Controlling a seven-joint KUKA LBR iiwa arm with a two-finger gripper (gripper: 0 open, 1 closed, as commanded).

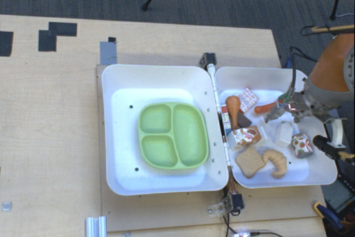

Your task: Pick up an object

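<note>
Several food toys crowded right bin [327,177]: croissant [275,162], toast slice [249,161], drumstick [234,110], white cup [283,134]. Jaws [285,109] hovered above cup, spread or pinched, could not tell. Risk: tight clutter, jaws likely to nudge neighbours, miss cup. Green tray [172,136] sat left.

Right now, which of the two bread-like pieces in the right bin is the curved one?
The croissant, at the near edge of the right bin. It bends like a crescent, while the toast slice just left of it is flat and squarish.
</note>
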